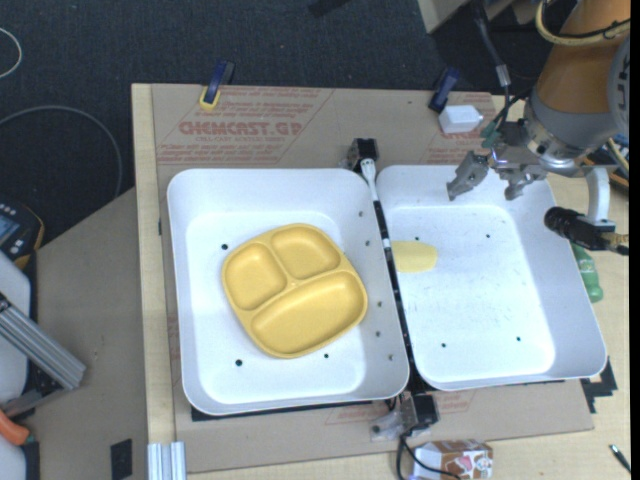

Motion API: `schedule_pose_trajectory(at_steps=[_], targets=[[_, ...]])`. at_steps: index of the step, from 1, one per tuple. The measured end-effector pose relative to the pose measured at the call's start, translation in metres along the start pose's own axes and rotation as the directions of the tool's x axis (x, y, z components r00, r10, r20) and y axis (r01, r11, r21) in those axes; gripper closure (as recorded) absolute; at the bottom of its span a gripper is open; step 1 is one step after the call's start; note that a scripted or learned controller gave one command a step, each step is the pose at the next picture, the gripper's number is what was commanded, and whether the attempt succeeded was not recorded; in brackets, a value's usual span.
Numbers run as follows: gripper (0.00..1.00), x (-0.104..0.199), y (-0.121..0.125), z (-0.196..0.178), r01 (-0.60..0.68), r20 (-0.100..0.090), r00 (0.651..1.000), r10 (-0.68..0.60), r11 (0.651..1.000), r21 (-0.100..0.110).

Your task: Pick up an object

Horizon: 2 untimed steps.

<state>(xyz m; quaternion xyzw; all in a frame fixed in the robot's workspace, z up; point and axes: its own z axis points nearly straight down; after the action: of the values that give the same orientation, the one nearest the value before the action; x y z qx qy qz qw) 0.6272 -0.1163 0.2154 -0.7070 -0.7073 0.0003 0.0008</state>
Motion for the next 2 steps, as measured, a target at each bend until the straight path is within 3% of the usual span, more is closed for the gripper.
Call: schedule_pose_trajectory(at_steps=[1,2], targets=[[1.00,0.000,0.001,-0.011,0.001,0.001,1.000,-0.001,1.000,-0.004],[1.00,0.079,-0.052,-0.064,0.008,-0.003,1.000,-0.008,1.000,-0.002]])
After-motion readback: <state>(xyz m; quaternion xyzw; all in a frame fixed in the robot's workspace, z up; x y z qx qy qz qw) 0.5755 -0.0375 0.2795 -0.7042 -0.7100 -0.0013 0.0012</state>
